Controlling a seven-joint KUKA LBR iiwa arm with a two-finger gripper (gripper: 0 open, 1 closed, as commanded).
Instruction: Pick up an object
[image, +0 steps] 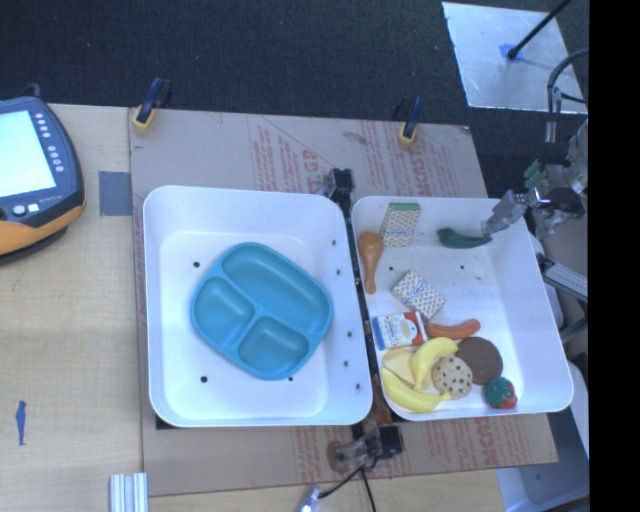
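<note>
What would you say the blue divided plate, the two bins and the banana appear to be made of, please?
The blue divided plate looks like moulded plastic with a smooth, slightly satin finish: even colour, rounded compartment ridges. The left bin and right bin look like thin white plastic, glossy, with soft rolled rims. The banana seems a plastic toy: flat, uniform yellow without bruising, though that is hard to confirm.

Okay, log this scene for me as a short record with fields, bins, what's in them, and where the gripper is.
left bin: blue divided plate
right bin: toy food, including banana, cookie, sausage, drumstick, green pepper
gripper: at right bin's far right corner, beside the green pepper
held: nothing seen between fingers
</note>
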